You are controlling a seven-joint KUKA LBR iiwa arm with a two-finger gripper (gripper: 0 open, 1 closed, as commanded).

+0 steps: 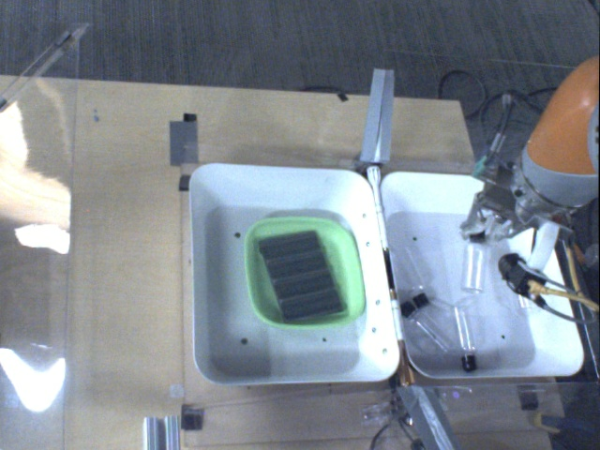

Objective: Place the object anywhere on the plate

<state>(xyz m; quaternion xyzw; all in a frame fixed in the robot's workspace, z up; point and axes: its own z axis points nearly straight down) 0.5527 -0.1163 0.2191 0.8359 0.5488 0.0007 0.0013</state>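
Note:
A green plate [258, 251] sits in the middle of the left bin [211, 279]. A dark grey ridged block [300, 276] lies flat on the plate, slightly turned. My gripper [485, 221] hangs over the upper right part of the right bin [427, 204], below the grey wrist and its orange band [565, 129]. It is well to the right of the plate and the block. Nothing can be made out in the gripper.
In the right bin lie clear tube-like pieces: one [472, 272] just below the gripper, another with a black tip [464, 337] near the front, and a small black-ended one [413, 303] at the left wall. Cables [539, 284] trail at the right.

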